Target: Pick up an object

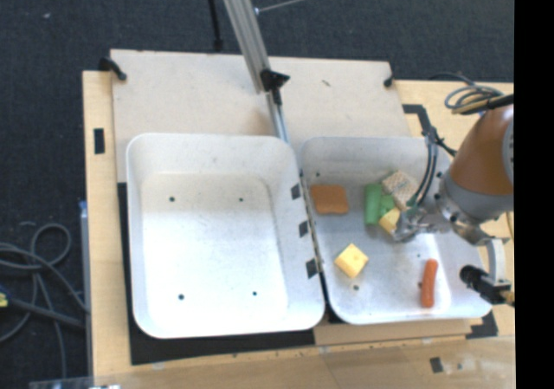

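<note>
The right bin (363,153) holds several small items: a brown block (330,199), a green block (375,204), a small yellow piece (389,220), a beige speckled piece (399,183), a yellow cube (351,261) and an orange-red stick (428,282). My gripper (405,228) is down in this bin at its right side, right beside the small yellow piece and the green block. The grey arm with its orange band (481,162) rises from it toward the right.
The left bin (208,240) lies beside the right one, sharing a middle wall. A slanted metal pole (247,28) stands behind the bins. Cables lie at the bench's right and on the floor at the left.
</note>
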`<state>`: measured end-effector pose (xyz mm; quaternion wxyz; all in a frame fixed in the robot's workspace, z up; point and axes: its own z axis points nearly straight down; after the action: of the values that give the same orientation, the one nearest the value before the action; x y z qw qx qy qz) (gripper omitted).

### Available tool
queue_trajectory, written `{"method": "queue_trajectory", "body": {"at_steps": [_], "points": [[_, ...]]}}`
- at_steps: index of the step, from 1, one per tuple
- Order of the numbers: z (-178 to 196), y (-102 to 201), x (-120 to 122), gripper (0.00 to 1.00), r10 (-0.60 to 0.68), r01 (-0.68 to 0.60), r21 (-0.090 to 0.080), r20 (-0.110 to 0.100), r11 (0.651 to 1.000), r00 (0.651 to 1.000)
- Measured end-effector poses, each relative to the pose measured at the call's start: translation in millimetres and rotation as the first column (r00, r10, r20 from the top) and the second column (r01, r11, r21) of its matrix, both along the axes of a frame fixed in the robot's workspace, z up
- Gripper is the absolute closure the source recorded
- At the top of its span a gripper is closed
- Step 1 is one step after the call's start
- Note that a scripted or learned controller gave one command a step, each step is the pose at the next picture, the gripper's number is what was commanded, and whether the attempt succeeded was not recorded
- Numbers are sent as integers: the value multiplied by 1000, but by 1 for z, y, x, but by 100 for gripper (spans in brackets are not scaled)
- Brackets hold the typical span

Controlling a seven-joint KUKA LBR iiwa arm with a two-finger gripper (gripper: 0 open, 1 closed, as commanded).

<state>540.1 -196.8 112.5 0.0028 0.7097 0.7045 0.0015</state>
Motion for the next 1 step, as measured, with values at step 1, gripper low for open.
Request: {"method": "queue_trajectory", "body": {"at_steps": [1], "points": [[53,-6,11,100,10,-10,-1,1,1000,1000]]}}
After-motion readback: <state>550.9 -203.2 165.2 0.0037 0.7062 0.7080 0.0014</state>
